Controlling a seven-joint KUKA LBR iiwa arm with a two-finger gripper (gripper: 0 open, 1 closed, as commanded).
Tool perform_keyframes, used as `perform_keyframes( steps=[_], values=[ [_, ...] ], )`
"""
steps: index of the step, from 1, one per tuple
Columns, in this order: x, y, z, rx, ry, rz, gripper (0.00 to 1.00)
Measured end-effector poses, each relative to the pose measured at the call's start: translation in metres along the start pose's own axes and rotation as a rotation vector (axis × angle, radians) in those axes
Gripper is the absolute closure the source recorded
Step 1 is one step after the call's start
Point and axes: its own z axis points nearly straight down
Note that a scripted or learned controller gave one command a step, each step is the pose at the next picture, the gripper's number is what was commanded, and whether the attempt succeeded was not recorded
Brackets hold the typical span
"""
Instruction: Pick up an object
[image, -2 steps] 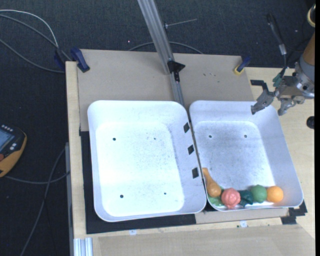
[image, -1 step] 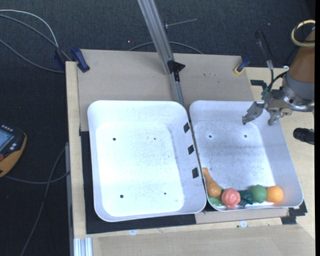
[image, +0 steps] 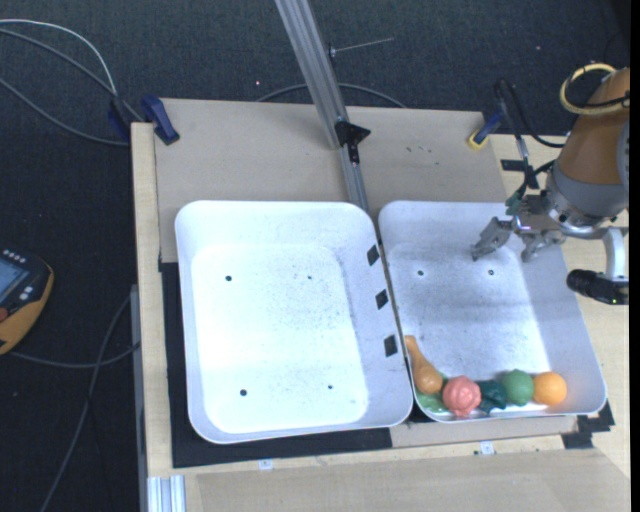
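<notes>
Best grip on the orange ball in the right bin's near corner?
Take the orange ball across its round middle, coming straight down from above. It lies against the right bin's near rim with the green ball close on its left, so a side approach looks blocked. Probably set the jaws front-to-back. The gripper hangs over the bin's far end, holding nothing.

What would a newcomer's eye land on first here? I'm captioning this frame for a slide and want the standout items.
First, the row of bright toys along the near edge of the right bin: an orange carrot-like piece, a pink ball, a green ball and an orange ball. Next, the gripper, open over that bin's far end, holding nothing. The left bin lies beside it.
</notes>
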Motion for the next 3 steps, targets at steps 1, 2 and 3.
perform_keyframes(
  steps=[1, 2, 3],
  values=[
    [0.001, -0.001, 0.053, 0.001, 0.000, 0.000, 0.00],
    [0.000, 0.001, 0.039, -0.005, -0.001, 0.000, 1.00],
    [0.009, -0.002, -0.017, -0.009, -0.002, 0.000, 1.00]
  ],
)
